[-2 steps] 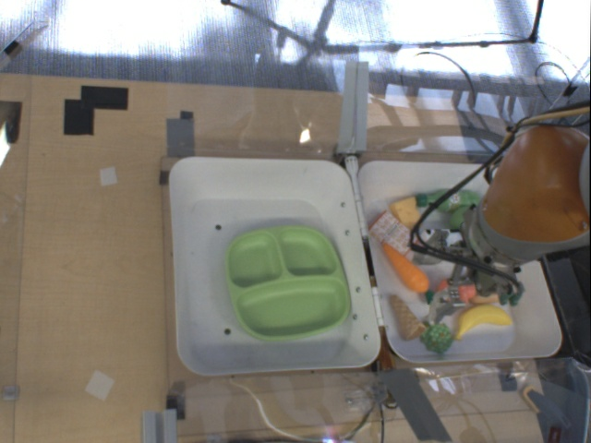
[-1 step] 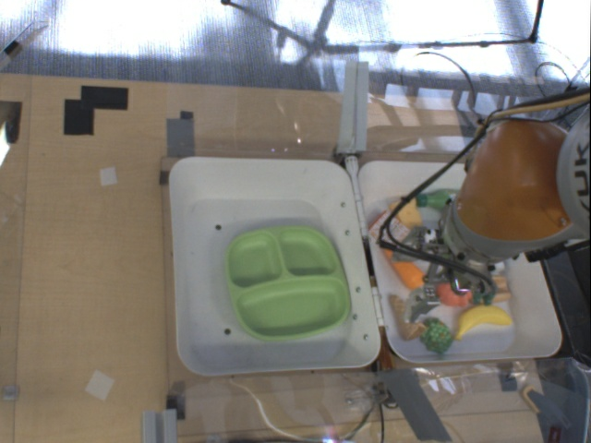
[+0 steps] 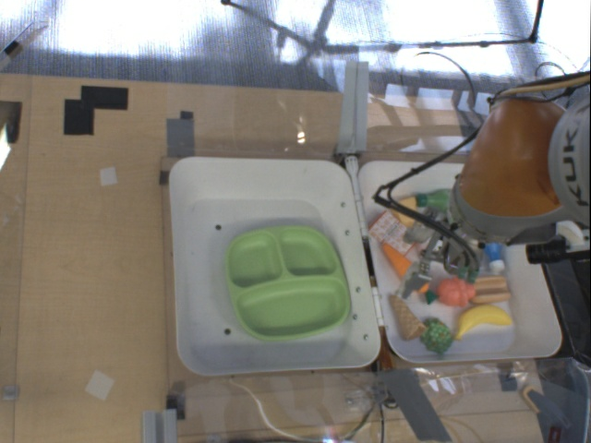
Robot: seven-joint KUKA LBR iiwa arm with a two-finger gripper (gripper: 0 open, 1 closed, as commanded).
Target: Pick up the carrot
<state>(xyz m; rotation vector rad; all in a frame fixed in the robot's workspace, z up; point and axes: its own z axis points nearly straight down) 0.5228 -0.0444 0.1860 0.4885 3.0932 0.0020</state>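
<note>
Beside one carrot (image 3: 397,259) lie one banana (image 3: 484,320), one broccoli (image 3: 438,337).

An orange toy carrot (image 3: 397,260) lies slantwise near the right bin's (image 3: 545,340) left wall, partly hidden among other toy foods.

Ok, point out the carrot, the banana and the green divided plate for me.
carrot (image 3: 396,260), camera view, on its orange body in the right bin.
banana (image 3: 484,320), camera view, on the middle of its yellow curve.
green divided plate (image 3: 288,306), camera view, on the floor of its large compartment.
</note>
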